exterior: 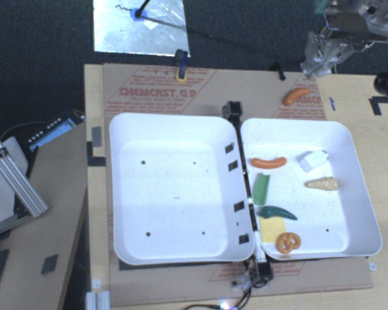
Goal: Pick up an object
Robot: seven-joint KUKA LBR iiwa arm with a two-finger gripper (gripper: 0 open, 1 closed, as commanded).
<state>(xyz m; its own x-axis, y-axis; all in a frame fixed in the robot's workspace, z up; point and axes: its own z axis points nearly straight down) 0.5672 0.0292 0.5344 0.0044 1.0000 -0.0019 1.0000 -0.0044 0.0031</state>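
Note:
The right bin [355, 173] holds an orange sausage [269, 163], a white block [313, 160], a beige cone-shaped piece [322, 184], a light green strip [262, 188], a dark green pepper [278, 212], a yellow square [272, 230] and a pretzel [288, 241]. A second orange sausage [296, 95] lies on the bench outside the bins, behind the right bin. My gripper [317, 62] hangs high at the top right, beyond the bin's far edge and just above that outside sausage. Nothing is visible between its fingers.
The left bin [174, 186] sits beside the right one, with black clips along their shared wall. A blue and yellow clamp [180, 65] stands at the bench's far edge. A shiny sheet [139, 18] lies on the floor behind.

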